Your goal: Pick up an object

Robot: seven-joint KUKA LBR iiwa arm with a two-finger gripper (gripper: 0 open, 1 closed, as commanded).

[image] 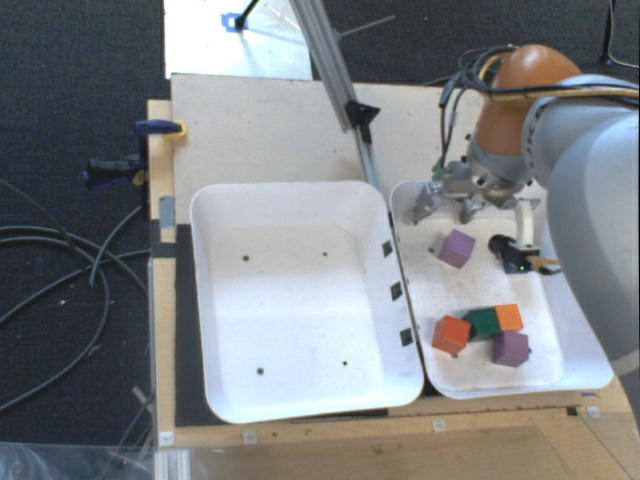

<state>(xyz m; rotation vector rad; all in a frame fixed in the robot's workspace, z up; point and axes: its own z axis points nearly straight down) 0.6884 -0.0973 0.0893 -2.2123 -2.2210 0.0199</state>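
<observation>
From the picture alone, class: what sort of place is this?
Probably a robotics lab or test bench. A robot arm reaches over two white bins, small coloured blocks lie in one, and loose cables trail across the floor.

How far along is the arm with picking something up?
Early. Done: the gripper is over the right bin, near its far end. In hand: nothing shows between its fingers; the nearest purple block sits on the bin floor just in front of it. Left: grasp and lift a block; the red, green, orange and other purple blocks lie clustered at the near end.
</observation>
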